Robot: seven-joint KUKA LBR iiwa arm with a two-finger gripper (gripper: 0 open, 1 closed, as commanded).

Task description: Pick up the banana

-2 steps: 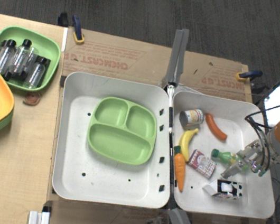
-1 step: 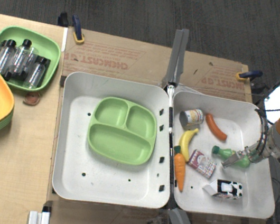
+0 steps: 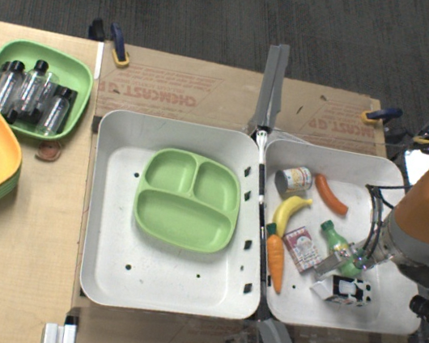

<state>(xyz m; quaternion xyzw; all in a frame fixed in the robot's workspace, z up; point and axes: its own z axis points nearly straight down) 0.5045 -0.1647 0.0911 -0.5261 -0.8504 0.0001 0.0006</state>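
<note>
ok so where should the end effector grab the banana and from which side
Probably across the banana's curved middle, coming straight down from above. It lies flat in the right bin, stem end up near the can, lower end by the carrot. The middle has the freest flanks, so close across its narrow width.

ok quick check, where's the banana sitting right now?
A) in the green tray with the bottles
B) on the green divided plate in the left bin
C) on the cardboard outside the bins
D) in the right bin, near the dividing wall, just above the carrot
D: the banana lies in the right bin close to its left wall, with the carrot just below it and the small can above; the green divided plate sits in the left bin.
</note>
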